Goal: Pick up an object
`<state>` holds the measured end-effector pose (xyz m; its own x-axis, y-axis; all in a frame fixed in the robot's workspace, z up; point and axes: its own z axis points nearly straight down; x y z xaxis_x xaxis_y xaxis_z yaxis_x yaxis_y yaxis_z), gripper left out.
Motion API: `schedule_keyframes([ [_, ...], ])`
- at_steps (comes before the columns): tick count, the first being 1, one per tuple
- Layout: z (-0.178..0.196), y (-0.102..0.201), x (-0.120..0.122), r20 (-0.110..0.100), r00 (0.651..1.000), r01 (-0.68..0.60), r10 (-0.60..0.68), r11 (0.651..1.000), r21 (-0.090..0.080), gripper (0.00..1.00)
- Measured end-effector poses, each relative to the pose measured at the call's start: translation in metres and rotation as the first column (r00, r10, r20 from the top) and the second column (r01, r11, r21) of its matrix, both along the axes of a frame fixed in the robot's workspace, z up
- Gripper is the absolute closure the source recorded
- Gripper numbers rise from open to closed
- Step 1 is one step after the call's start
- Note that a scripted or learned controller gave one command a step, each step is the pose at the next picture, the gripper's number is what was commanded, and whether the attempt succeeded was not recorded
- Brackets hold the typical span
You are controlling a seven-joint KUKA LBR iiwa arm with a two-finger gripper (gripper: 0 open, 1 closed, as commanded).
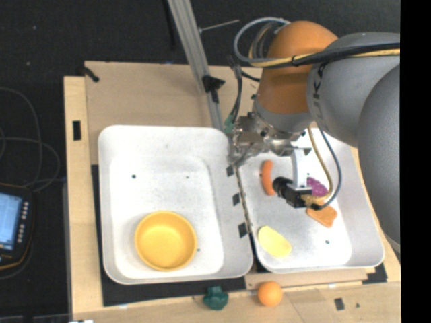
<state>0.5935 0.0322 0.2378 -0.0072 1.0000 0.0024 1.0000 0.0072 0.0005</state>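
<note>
Grey arm with orange band enters from 3 o'clock, and its gripper (241,147) sits low over the 11 o'clock corner of the right white plastic bin (345,249), just beside the ridge shared with the left white plastic bin (114,147). Released or clenched: cannot tell from this angle, as the wrist blocks the view. Nothing is seen in its grasp. Candidate things in the right bin: a stubby orange-red cylinder (267,177) at 5 o'clock from the gripper and near it; a small purple lump (317,187) toward the bin's centre; an orange wedge-shaped piece (324,215) at 6 o'clock from the purple lump, close by (touching or not, unclear); and a pale yellow flat oval piece (274,241) at the bin's 7 o'clock corner. In the left bin, a round yellow plastic bowl (166,240) stands upright at 6 o'clock, well apart from the gripper. On the tan wooden bench (135,93), outside both bins at their 6 o'clock edge, lie a small orange ball (269,293) and a dark green lump (215,298), near each other but apart.
</note>
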Motion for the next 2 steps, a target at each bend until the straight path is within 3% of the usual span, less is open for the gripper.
schedule_keyframes([
  [1, -0.0071, 0.0515, -0.0070, -0.002, 1.000, 0.000, 0.000, 1.000, -0.001, 1.00],
  [2, -0.0068, 0.0485, -0.0065, -0.001, 1.000, 0.005, -0.005, 1.000, -0.001, 0.00],
])
